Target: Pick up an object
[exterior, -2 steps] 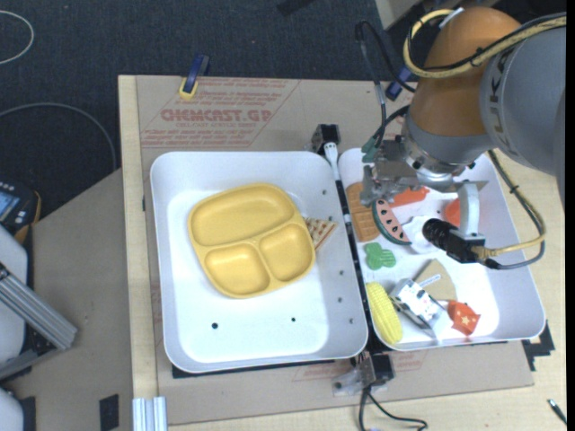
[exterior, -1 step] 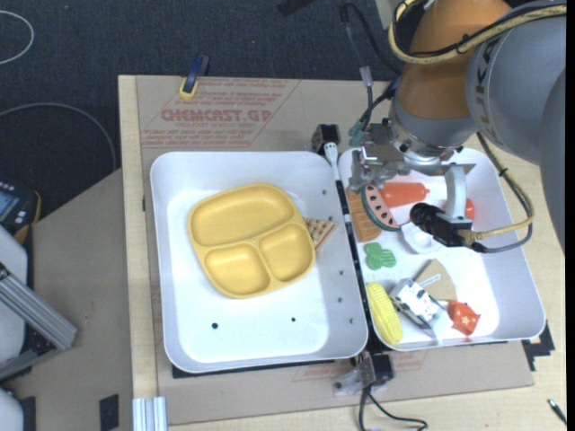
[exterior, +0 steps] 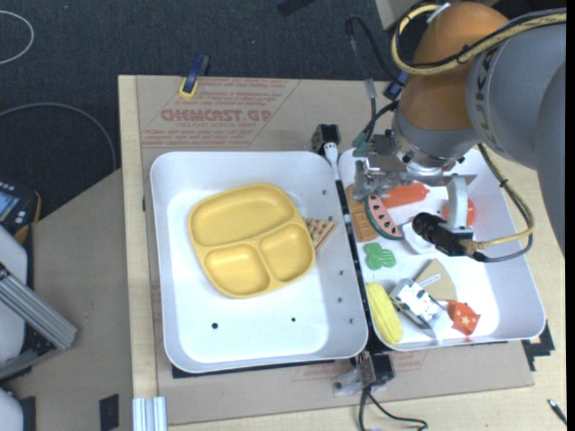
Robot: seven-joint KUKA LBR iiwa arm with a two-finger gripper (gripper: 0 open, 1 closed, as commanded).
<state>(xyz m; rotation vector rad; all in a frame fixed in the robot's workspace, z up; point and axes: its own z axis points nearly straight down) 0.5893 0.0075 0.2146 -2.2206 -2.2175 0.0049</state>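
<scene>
A dark carpeted floor surrounds a bench topped with a brown cardboard sheet (exterior: pixel 225 110) printed in red lettering; a small blue-and-yellow clip (exterior: pixel 192 77) lies at its upper edge. Two shallow white bins sit side by side at frame centre. The left bin (exterior: pixel 260 330) holds a yellow three-compartment plate (exterior: pixel 250 239), with a small waffle-patterned tan piece (exterior: pixel 319 231) touching the plate's right rim. The right bin (exterior: pixel 517 303) holds the loose objects: a watermelon-slice toy (exterior: pixel 384 216) in its upper left, a green toy (exterior: pixel 380 258) just below it, a yellow corn cob (exterior: pixel 384 312) along the lower left wall, a small white-and-grey toy (exterior: pixel 419 303) beside the corn, a tan flat piece (exterior: pixel 442 279) near it, and a red piece (exterior: pixel 464 316) at lower right. The arm (exterior: pixel 467 70) enters from the upper right of the frame, and the gripper (exterior: pixel 393 173) is positioned low over the upper left of the right bin, just above the watermelon slice and an orange-red object (exterior: pixel 409 195). The finger state cannot be told, and no object is seen between the fingers.
</scene>
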